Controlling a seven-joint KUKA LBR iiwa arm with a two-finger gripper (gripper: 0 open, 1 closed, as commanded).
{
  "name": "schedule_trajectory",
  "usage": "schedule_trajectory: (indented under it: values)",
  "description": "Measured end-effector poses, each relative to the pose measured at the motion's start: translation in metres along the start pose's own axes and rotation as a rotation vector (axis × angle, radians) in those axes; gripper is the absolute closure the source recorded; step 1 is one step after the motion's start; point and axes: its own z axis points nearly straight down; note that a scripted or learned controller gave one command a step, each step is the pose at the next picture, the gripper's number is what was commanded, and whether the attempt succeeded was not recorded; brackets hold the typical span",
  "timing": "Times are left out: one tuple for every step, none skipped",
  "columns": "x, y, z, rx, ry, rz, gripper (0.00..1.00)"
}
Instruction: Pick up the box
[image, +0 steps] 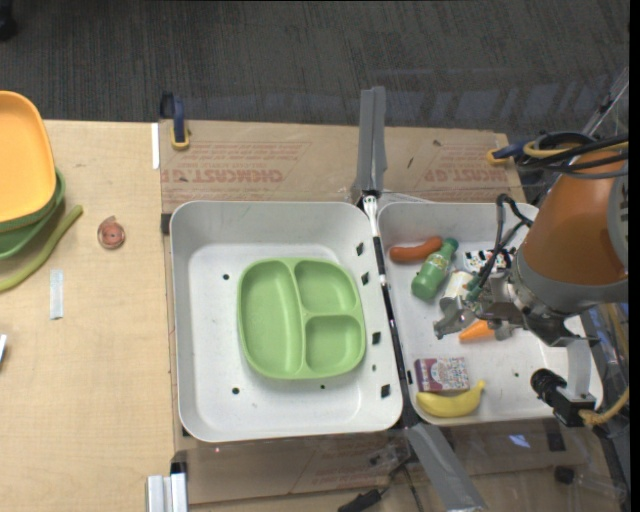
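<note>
The box (441, 374) is small, maroon and white, and lies flat near the front of the right bin (520, 395). A banana (450, 401) touches its front edge. My gripper (455, 320) hangs over the middle of the right bin, a short way behind the box and apart from it. An orange carrot-like piece (477, 330) lies right beside the gripper; whether it is gripped cannot be told. Nothing of the box is covered.
Behind the gripper lie a reddish sausage (415, 249) and a green bottle (433, 270). The left bin (200, 330) holds a green divided plate (300, 318). Stacked yellow and green dishes (25, 190) sit on the bench's far left.
</note>
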Motion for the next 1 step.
schedule_trajectory:
  values:
    - [-0.0297,0.0030,0.0982,-0.004,0.000,-0.078,0.00]
